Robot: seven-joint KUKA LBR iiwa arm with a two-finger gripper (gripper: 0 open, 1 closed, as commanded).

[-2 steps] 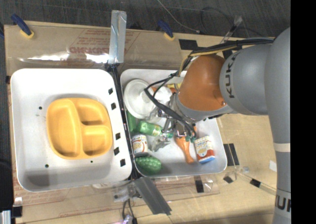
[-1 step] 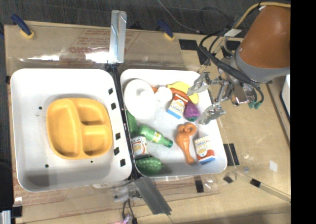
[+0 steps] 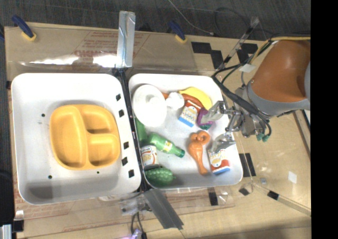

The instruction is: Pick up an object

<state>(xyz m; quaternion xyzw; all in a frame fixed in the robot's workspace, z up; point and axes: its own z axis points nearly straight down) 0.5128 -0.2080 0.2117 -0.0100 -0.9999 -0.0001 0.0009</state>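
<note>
The right white bin (image 3: pixel 158 80) holds several objects. Among them are a white round cup (image 3: pixel 149 105), a yellow banana (image 3: pixel 196 95), a small blue and white carton (image 3: pixel 188 114) and a purple item (image 3: pixel 205 118). There are also a green bottle (image 3: pixel 165 145), an orange toy drumstick (image 3: pixel 198 151), a can (image 3: pixel 149 156), a green pickle (image 3: pixel 159 175) and a red, white and blue carton (image 3: pixel 219 163). My gripper (image 3: pixel 217 126) hangs over the bin's right side, open. One finger sits by the purple item, the other just above the red, white and blue carton. Only bin floor shows between them.
The left white bin (image 3: pixel 26 90) holds a yellow divided tray (image 3: pixel 84 135). A metal bracket (image 3: pixel 125 37) stands behind the wall between the bins. Cables (image 3: pixel 232 58) run along the arm at the right. Cardboard bench surface surrounds both bins.
</note>
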